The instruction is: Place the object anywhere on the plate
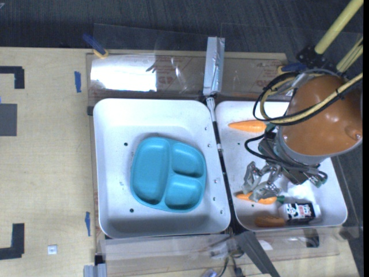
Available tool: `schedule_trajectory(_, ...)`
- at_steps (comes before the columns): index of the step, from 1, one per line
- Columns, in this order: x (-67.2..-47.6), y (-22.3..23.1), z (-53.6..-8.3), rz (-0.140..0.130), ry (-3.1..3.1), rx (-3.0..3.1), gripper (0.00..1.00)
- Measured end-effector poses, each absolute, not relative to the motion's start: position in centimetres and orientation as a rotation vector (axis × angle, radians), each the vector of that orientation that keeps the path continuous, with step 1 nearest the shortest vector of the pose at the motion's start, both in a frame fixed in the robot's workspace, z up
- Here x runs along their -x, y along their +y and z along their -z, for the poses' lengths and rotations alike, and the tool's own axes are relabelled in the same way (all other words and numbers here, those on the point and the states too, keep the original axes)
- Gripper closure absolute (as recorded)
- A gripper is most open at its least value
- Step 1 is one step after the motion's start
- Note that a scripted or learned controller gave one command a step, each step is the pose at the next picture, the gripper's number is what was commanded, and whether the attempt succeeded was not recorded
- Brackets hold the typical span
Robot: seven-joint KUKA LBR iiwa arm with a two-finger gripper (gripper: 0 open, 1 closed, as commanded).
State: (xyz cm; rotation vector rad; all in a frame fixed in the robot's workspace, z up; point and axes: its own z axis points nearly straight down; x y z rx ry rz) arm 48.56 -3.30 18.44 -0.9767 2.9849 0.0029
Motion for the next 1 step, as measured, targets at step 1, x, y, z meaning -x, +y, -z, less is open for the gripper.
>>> schedule_trajectory(1,-49.66,3.09,-18.49,-0.003,3.134,0.147,1.0)
